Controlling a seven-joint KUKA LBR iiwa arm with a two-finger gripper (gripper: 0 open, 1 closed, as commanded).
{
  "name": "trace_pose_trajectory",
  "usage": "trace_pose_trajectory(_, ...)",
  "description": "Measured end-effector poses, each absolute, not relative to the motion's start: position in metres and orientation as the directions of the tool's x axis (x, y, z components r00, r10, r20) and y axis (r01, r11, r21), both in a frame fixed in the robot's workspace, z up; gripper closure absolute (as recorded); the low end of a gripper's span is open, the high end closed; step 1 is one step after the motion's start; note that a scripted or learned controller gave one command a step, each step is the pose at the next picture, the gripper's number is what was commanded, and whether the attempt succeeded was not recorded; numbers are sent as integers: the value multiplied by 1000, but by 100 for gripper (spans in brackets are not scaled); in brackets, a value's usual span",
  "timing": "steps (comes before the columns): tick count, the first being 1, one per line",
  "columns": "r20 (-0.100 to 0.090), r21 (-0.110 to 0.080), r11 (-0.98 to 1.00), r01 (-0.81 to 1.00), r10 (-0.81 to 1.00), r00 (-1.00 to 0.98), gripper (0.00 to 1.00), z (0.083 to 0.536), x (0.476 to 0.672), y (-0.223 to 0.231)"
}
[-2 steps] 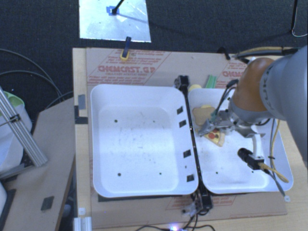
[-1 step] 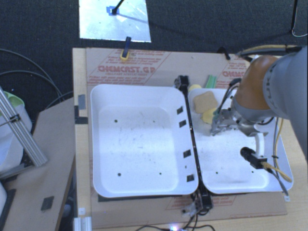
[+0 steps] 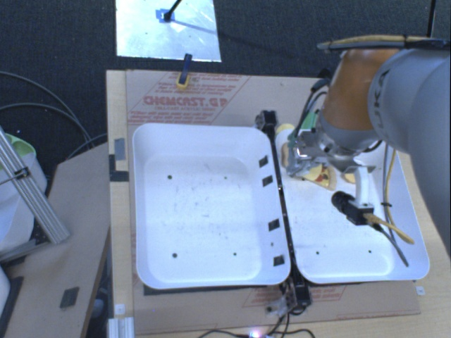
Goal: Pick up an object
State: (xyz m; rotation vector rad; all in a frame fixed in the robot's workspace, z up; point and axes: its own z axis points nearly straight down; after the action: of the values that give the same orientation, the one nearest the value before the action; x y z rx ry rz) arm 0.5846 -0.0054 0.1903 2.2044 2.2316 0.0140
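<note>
pincer (image 3: 304,155) low in right white bin (image 3: 366,259), bench (image 3: 190,97) on dark carpet (image 3: 56,34).

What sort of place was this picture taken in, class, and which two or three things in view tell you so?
Probably a robotics lab or test cell. A grey and orange arm reaches over two white bins set side by side on a board. Loose cables trail across dark carpet, and an aluminium frame stands at the left.

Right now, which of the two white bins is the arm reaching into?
The right bin. The arm hangs over its far end, where yellowish objects lie; the left bin has no arm above it.
</note>
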Motion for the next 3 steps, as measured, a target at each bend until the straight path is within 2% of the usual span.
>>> trace_pose_trajectory(1, -1, -2, -4, 1000, 1000, 4, 100, 184, 523, -63)
trace_pose_trajectory(2, 3, 7, 11, 1000, 1000, -11, 100, 244, 504, 0)
trace_pose_trajectory(3, 2, -1, 7, 1000, 1000, -7, 100, 218, 486, 32)
